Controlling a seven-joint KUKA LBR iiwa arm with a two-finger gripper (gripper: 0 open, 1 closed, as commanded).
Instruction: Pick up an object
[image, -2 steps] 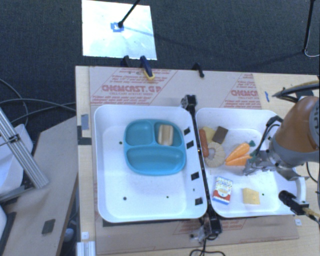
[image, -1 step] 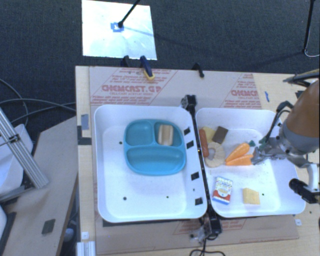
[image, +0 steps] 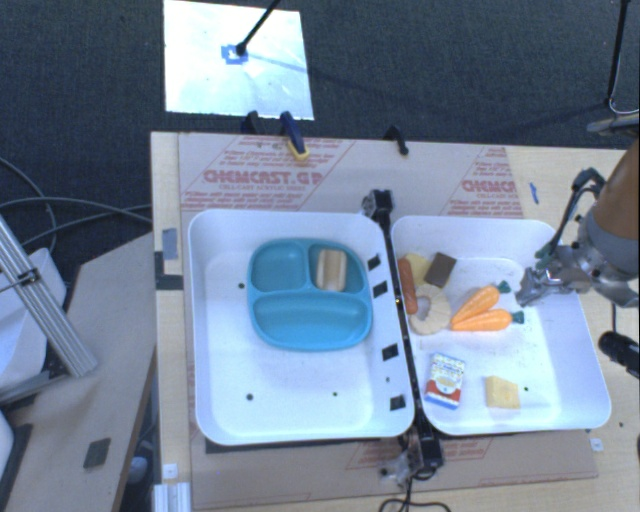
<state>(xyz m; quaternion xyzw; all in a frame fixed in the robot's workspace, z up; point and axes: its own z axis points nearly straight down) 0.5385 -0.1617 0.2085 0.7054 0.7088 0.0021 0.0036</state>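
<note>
Two orange carrots (image: 483, 311) are lying side by side near the centre of the right bin (image: 570, 400), green tips pointing toward its right edge. The gripper (image: 528, 288) is hovering just beside those tips, over the bin's right half; its fingers are too blurred to judge, and nothing is seen between them. A sausage (image: 406, 281), brown block (image: 440, 268) and pale ring (image: 432, 308) are sitting along the bin's left edge. A small carton (image: 446, 381) and yellow wedge (image: 502, 392) are resting near its front edge. The left bin (image: 230, 400) is carrying a teal divided plate (image: 305, 318), a tan piece (image: 331, 269) occupying its upper right compartment.
</note>
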